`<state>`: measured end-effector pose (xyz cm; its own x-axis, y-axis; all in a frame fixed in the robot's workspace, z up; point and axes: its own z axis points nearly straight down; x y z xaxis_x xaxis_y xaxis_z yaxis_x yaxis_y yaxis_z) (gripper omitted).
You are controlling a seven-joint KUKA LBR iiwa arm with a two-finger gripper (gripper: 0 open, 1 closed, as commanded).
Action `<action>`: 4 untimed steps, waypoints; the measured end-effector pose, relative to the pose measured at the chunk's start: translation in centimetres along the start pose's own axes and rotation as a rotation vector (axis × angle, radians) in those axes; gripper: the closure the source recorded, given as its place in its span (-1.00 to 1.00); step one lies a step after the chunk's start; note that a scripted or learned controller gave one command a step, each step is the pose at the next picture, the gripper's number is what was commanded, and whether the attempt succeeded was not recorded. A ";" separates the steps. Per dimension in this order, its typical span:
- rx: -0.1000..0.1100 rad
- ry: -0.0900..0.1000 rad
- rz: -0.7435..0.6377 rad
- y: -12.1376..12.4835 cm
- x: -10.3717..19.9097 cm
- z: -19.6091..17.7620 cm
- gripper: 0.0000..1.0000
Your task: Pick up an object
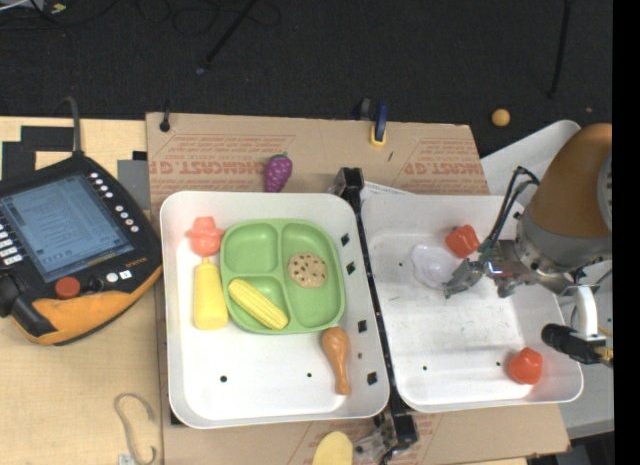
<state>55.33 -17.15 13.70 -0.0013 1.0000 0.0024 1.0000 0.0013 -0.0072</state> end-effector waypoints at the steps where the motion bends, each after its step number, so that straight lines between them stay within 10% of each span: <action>1: -0.003 -0.001 0.000 0.0 0.3 5.2 -1.00; 2: -0.006 -0.001 0.005 0.0 0.1 3.9 1.00; 4: -0.009 -0.003 0.003 0.4 -0.2 -6.1 1.00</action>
<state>55.83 -17.33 19.76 0.0022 1.0000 -0.0003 1.0000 -0.0022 0.0015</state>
